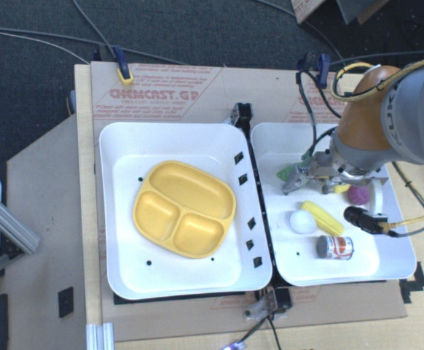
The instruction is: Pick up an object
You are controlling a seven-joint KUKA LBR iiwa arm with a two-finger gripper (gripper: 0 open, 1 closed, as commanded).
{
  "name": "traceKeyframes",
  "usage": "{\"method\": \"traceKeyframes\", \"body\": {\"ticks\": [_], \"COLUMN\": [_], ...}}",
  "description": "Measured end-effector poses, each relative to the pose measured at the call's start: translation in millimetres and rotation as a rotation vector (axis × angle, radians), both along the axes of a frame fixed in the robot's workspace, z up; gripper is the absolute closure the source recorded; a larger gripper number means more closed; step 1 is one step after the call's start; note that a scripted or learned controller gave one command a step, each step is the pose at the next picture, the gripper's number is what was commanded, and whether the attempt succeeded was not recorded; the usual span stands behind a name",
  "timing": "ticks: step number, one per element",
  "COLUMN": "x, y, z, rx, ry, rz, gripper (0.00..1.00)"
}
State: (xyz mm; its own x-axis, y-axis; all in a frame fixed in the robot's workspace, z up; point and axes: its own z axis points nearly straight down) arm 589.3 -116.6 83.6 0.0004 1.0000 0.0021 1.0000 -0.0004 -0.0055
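My gripper (301, 179) is low in the right bin (285, 265), near its far left part. A green object (288, 172) lies right beside the gripper's left side, partly hidden by it; whether they touch is unclear. Just in front of the gripper lie a white ball (301, 222) and a yellow oblong object (323, 217), side by side. A small can (334, 247) with a red and white label lies on its side nearer the front. A purple object (358, 194) rests under the wrist on the right, partly covered.
The left bin (117, 217) holds a yellow divided plate (184, 208). A black divider with clips (250, 195) separates the two bins. The grey and orange arm (387, 115) covers the right bin's far right part.
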Motion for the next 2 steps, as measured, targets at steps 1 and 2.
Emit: {"method": "traceKeyframes", "body": {"ticks": [1, 2], "x": [1.2, 9.9], "y": [0.0, 1.3], "z": [12.6, 74.8], "rx": [0.000, -0.004], "ry": [-0.004, -0.013], "rz": [-0.001, 0.002], "gripper": [1.00, 1.00]}}
